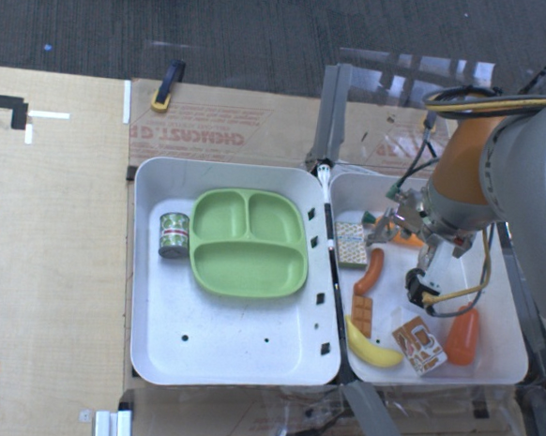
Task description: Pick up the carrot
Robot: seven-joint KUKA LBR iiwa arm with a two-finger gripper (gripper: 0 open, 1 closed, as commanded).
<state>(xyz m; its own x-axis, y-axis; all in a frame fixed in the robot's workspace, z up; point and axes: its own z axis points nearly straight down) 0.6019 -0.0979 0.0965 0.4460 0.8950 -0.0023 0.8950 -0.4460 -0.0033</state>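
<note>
Right bin [517, 368] contents: sausage [370, 271], patterned square pad [350, 244], small orange block [362, 313], banana [372, 348], printed box [420, 344], red-orange tapered item [463, 336].
Left bin [139, 338] contents: green divided plate [249, 243] with a can [173, 235] just beside it.
Carrot [407, 239] location: far part of the right bin, beside the pad, near the sausage's upper end.
Obstruction: the end effector [399, 227] sits directly over the carrot and hides most of it.
End effector state: cannot tell whether apart or together (wrist blocks the view).
Carrot axis: roughly across the bin, slightly slanted.
Carrot heading: a green bit shows on the side toward the left bin (likely its leafy end).
</note>
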